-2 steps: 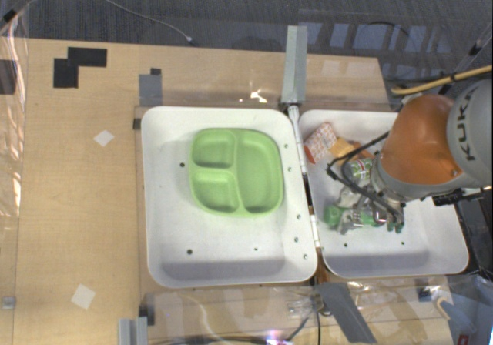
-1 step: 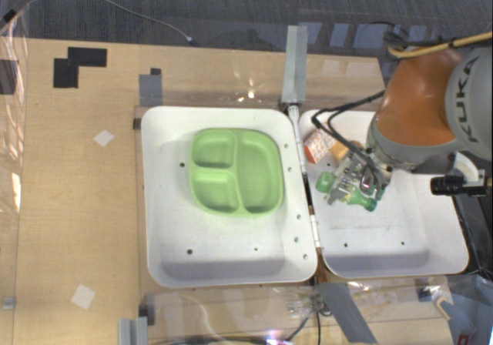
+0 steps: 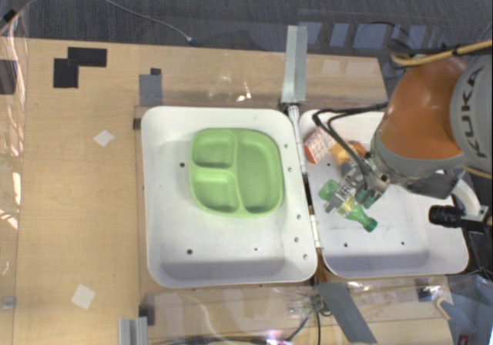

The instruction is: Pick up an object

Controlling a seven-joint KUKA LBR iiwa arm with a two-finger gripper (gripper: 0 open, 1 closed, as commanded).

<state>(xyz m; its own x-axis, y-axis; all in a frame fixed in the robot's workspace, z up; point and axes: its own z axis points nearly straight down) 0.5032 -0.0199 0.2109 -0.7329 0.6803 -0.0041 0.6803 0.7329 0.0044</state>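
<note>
In the right bin [image 3: 400, 255], beside the divider to the left bin [image 3: 166, 259], the gripper [image 3: 356, 191] hovers over a green bottle [image 3: 360, 217]; whether it grips cannot be told. The bottle seems light, rigid and slick, best pinched across its body.

Green tray [image 3: 235, 171] in left bin [image 3: 166, 259]; tool [image 3: 356, 191] over green obj [image 3: 348, 203].

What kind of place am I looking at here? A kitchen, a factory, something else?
Most likely a robotics lab test bench. A grey and orange arm reaches over two white bins on a wooden bench; one holds a green divided plate, the other a few small items, and cables trail about.
</note>
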